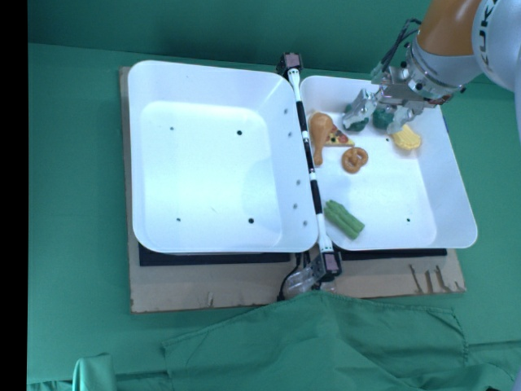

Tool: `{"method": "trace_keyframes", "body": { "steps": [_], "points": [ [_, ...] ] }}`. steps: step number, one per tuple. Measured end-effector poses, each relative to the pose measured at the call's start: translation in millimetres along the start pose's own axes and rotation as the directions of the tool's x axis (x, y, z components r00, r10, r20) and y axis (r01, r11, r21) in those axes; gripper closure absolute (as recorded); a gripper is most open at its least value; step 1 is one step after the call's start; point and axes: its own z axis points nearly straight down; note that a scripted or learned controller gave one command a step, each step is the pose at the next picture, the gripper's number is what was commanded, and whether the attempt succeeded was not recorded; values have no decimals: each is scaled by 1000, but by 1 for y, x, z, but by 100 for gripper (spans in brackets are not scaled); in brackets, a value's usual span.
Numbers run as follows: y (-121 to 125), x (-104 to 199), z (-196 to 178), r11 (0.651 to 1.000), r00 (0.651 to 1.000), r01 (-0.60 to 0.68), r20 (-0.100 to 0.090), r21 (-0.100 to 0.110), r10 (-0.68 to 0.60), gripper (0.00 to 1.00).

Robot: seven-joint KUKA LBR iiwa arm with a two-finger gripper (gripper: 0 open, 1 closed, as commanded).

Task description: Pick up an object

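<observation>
Glossy white bins (163,80) — hand (376,119) over lumpy green toy (383,119)

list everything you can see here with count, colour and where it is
white bins: 2, white, side by side on the bench
toy chicken drumstick: 1, orange-tan, right bin, near its left wall
toy pizza slice: 1, yellow with red spots, right bin, touching the drumstick
toy pretzel: 1, brown, right bin, middle
toy asparagus bundle: 1, green, right bin, front left
dark green toy: 1, right bin, far side, under the gripper; kind unclear
yellow toy: 1, right bin, far side, right of the gripper
green cloth: 1, in front of the bench
arm: 1, grey and orange, from the right
gripper: 1, low over the right bin's far side
</observation>
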Motion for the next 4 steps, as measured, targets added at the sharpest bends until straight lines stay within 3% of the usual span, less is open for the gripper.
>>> {"method": "trace_keyframes", "body": {
  "steps": [1,2,3,4],
  "points": [
    [-17,-13,101,1000,1000,-5,-1,21,5,0],
    [-13,-13,83,1000,1000,-6,1,6,6,100],
    [-12,-14,71,1000,1000,-9,2,0,9,100],
    [-22,-67,102,1000,1000,-6,-2,3,6,100]
  ]
}}
